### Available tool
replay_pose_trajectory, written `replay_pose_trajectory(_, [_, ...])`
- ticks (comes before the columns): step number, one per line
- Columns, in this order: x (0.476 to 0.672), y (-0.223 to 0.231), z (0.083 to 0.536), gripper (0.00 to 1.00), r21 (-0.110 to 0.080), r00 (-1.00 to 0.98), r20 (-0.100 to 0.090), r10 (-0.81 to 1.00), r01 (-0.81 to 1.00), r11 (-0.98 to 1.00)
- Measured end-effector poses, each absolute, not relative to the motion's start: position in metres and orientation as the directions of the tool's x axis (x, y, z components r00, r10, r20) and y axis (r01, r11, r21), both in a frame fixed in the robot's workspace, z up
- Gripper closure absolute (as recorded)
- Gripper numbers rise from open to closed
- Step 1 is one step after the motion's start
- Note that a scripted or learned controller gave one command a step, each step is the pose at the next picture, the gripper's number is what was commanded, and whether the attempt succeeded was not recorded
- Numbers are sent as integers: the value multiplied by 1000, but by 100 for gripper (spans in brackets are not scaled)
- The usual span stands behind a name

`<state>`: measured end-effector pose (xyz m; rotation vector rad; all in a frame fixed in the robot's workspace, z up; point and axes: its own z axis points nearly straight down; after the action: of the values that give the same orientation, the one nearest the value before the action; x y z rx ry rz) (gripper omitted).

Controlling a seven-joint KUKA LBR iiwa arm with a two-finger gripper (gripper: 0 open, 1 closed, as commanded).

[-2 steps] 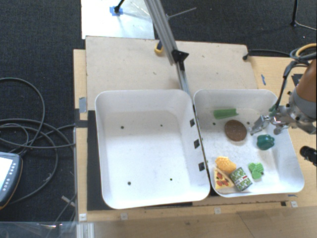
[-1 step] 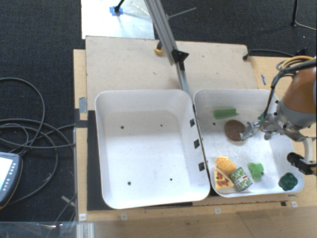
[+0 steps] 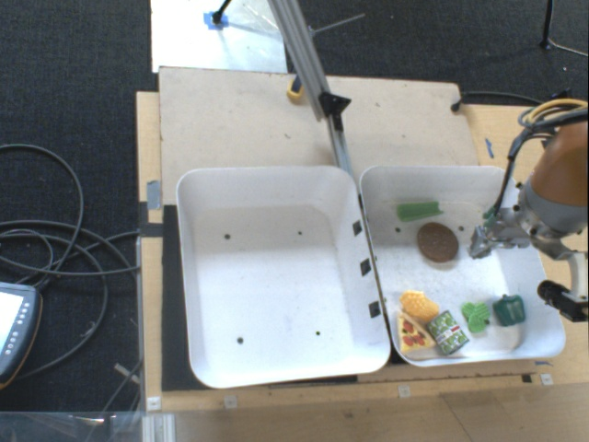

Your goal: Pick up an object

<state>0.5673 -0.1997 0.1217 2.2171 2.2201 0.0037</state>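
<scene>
While two white bins (image 3: 276,187) rest on the bench (image 3: 230,118), the fingers' (image 3: 480,244) state is unclear.

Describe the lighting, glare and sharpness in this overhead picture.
Camera view: even, soft lighting; the left bin looks bright white and nearly washed out, with faint shadows along its walls; the hand and the small items near the green can are slightly blurred.

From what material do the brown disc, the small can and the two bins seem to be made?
Brown disc: matte, uniform brown, flat; probably plastic or rubber toy food, though the view leaves it open.
Small can: green printed label with pale rim; likely metal or plastic, unclear which.
Left bin and right bin: smooth white walls with rounded corners, apparently moulded plastic.
</scene>
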Motion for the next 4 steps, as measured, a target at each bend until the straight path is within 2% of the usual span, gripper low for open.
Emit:
replay_pose_trajectory(1, [576, -198, 168, 100, 7, -5, -2, 1000, 1000, 5])
replay_pose_trajectory(2, [574, -205, 230, 100, 9, -5, -4, 1000, 1000, 5])
replay_pose_trajectory(3, [575, -205, 232, 100, 3, -6, -2, 1000, 1000, 6])
replay_pose_trajectory(4, [571, -154, 240, 100, 2, -11, 2, 1000, 1000, 11])
